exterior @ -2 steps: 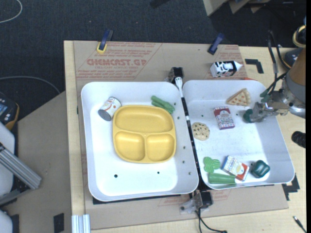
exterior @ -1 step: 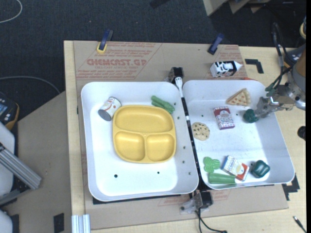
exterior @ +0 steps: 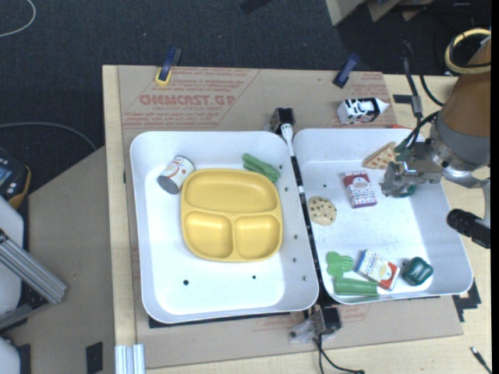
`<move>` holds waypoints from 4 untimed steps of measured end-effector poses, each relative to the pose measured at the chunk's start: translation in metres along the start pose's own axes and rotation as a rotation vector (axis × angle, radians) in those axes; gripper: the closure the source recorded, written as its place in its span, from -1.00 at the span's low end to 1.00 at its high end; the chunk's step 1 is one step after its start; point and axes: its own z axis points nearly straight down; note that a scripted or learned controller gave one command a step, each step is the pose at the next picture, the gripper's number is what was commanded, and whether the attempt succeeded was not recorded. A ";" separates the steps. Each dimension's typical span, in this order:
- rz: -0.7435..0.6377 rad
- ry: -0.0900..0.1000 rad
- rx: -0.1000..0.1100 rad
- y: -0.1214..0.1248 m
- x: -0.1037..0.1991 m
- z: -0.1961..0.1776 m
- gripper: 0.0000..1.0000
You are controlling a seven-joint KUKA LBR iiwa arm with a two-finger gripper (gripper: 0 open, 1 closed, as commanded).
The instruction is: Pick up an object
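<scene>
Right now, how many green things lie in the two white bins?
4. One green pod lies in the left bin, behind the yellow plate. Three are at the right bin's front: a broccoli-like piece, a long green piece, and a dark green item. The arm could hide more.

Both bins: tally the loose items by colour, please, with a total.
Yellow: 1, the divided plate
Green: 4, the pea pod, the leafy piece, the long pod, the dark green item
Red: 1, the small box
Tan: 2, the cookie, the pizza slice
White or mixed: 2, the can, the small carton
Total: 10
</scene>
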 end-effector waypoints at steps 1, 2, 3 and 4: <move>-0.003 0.000 -0.005 0.011 0.061 -0.006 1.00; -0.001 0.001 0.000 0.011 0.112 0.004 1.00; -0.003 0.000 -0.006 0.011 0.166 -0.010 1.00; -0.001 -0.001 -0.005 0.012 0.224 -0.012 1.00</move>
